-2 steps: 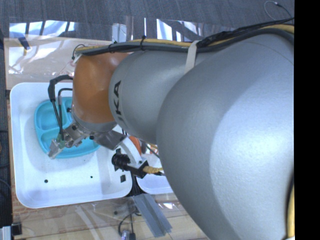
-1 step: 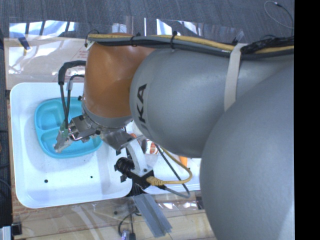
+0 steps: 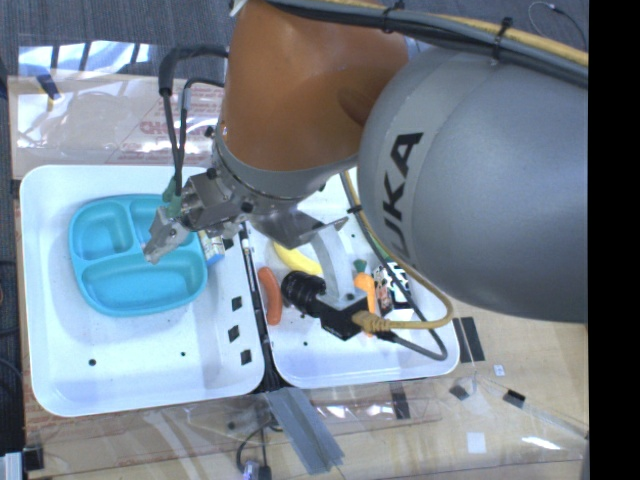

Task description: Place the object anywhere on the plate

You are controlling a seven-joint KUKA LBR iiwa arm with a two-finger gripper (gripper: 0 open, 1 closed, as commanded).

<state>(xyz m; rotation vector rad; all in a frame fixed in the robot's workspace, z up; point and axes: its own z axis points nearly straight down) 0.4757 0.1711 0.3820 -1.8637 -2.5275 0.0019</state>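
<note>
**Gripper over right edge of plate, small blue-and-white object at its base**

Gripper (image 3: pixel 163 240) sits over the left bin (image 3: pixel 60 368), at the right-hand rim of the blue plate (image 3: pixel 130 253). The tips hang above the plate's upper-right compartment, near the divider. How far they are spread: cannot tell; the grey metal tips overlap one another from this angle and no gap is readable. Nothing is seen pinched between them.

A small blue-and-white object (image 3: pixel 213 248) shows just right of the gripper tips, beside the plate's right edge, partly hidden under the gripper body. Whether it rests on the bin floor or is touched by the gripper: cannot tell. It lies off the plate.

Plate: three compartments, light blue, lying flat in the left half of the left bin.

Right bin (image 3: pixel 330 368): holds an orange carrot-shaped item (image 3: pixel 271 295) close to the dividing wall between bins, a yellow banana-shaped item (image 3: pixel 298 259) just right of it and partly under the arm, and a small orange piece (image 3: pixel 368 290) further right. A black fitting with a yellow cable (image 3: pixel 420 320) hangs over this bin.

The arm's orange band (image 3: pixel 300 68) and grey body (image 3: pixel 480 188) cover the upper right of the view. Worktop (image 3: pixel 520 368) shows light wood beyond the bins.
</note>
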